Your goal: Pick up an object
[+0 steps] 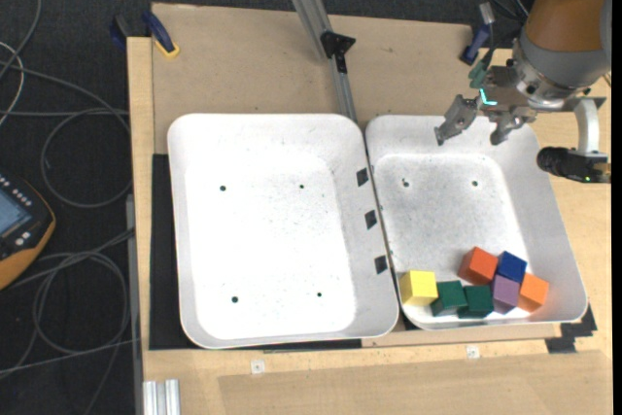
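Several small coloured blocks lie bunched in the near corner of the right bin (544, 209): a yellow block (420, 286), two green blocks (463, 298), a red-orange block (478, 263), a blue block (511, 264), a purple block (506, 290) and an orange block (534, 290). My gripper (476, 125) hangs over the far edge of the right bin, well away from the blocks. Its two fingers are spread apart and open, with nothing between them.
The left bin (262, 219) sits beside the right one, with black clips along the shared edge. A slanted metal pole (309, 5) rises behind the bins. Blue clamps (160, 32) grip the bench's far edge. Cables lie on the floor at left.
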Available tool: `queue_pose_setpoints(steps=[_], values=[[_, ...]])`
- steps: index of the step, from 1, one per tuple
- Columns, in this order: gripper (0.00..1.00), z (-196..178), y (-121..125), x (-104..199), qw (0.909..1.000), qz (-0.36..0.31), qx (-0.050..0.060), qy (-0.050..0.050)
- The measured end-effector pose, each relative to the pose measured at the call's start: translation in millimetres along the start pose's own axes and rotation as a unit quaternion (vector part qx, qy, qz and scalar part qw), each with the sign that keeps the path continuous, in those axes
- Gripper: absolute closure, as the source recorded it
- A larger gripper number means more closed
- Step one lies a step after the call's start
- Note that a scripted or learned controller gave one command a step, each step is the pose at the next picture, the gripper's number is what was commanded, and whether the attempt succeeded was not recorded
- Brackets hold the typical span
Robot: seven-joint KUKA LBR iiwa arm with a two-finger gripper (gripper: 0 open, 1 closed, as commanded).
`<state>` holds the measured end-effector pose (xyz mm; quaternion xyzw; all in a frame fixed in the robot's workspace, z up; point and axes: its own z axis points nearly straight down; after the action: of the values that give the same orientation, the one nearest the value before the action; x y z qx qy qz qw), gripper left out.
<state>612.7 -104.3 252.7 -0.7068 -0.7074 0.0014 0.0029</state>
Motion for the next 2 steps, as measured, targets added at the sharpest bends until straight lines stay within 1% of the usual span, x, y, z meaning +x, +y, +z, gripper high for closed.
queue_pose_setpoints(steps=[1, 2], values=[[0.0, -2.6, 0.7, -0.1, 1.0, 0.0, -0.002, 0.0], [0.0, 59.6, -3.7, 4.3, 1.0, 0.001, 0.001, 0.0]])
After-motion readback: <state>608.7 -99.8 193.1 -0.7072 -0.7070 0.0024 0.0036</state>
